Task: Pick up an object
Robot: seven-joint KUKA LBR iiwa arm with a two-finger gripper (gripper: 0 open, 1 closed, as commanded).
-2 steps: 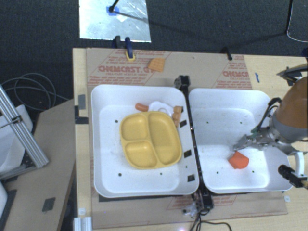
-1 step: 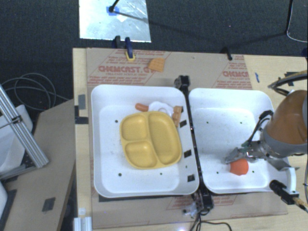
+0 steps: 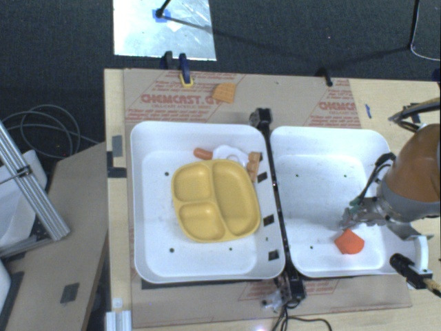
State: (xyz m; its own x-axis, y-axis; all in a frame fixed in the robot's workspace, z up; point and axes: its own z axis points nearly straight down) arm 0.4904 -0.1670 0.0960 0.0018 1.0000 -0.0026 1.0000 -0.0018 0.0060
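I see the arm (image 3: pixel 413 178) coming in from the right, over the right bin (image 3: pixel 331 157). The gripper (image 3: pixel 358 216) sits low near that bin's front right part, dark linkages visible just left of the wrist. Whether the fingers are released or clenched I cannot tell (they're too small and dark against the wrist). The orange block (image 3: pixel 350 242) lies on the right bin floor, just below the gripper tip, very close or maybe touching; I can't see it between the fingers.

In the left bin (image 3: pixel 148 185) I see a yellow divided tray (image 3: pixel 215 200) lying roughly in the middle, tilted a bit. Behind it sit a small orange sausage-shaped piece (image 3: pixel 202 154), a white item (image 3: pixel 227 154) partly hidden by the tray rim, and a tan cork-like piece (image 3: pixel 253 164) near the bin's right wall. On the worktop (image 3: pixel 289 95) behind the bins lies a tan cracker-like square (image 3: pixel 224 92), next to a blue and yellow clamp (image 3: pixel 184 71).
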